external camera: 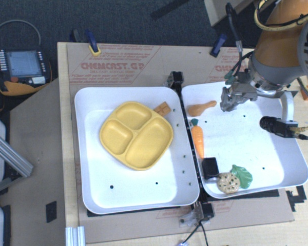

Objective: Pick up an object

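The grey and orange arm [282, 40] reaches in from the right and hangs over the far part of the right bin [262, 152]. Its gripper [228, 104] points down at the white floor near the bin's far left corner. From where I stand I cannot tell whether it is open or closed, and I see nothing held in it.

The closest thing to it is a tan drumstick [201, 107], lying on its side just to the gripper's left, its thin end pointing toward the gripper. Whether the two touch I cannot make out. A little nearer, along the bin's left wall, lies an orange carrot [197, 140] with its green tip at the far end. Nearer again, still by that wall, is a small black block [210, 167]. In the near part of the bin a round cookie [227, 182] sits right against a green leaf [242, 175] — they appear to touch.

The left bin [143, 188] holds a yellow plate [136, 135], a divided one with three compartments, lying flat toward the far side. A small brown block [162, 108] sits at the plate's far right edge.

Both bins rest side by side on the table [118, 60] (its top looks like printed brown board), and the rest of the right bin — the whole right half — is bare white.
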### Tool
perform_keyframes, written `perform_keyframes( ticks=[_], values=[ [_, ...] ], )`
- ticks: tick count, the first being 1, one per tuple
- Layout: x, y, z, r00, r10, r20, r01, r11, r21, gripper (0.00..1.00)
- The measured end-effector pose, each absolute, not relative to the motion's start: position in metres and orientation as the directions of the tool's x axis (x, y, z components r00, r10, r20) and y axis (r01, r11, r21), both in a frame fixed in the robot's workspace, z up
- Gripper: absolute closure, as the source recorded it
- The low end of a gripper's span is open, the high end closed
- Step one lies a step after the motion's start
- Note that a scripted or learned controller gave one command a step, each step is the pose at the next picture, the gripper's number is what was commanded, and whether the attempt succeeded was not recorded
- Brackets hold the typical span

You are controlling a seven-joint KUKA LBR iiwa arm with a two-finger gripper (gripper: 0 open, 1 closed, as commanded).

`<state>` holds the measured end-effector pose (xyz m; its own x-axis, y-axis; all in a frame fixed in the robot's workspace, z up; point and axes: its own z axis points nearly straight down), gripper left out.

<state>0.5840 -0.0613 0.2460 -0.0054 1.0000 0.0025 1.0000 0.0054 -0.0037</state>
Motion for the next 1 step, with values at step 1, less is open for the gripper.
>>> perform_keyframes(
  ticks=[1],
  values=[
    [0.5772,-0.0160,0.2354,-0.005,1.000,0.002,1.000,0.005,-0.004,1.00]
  ],
)
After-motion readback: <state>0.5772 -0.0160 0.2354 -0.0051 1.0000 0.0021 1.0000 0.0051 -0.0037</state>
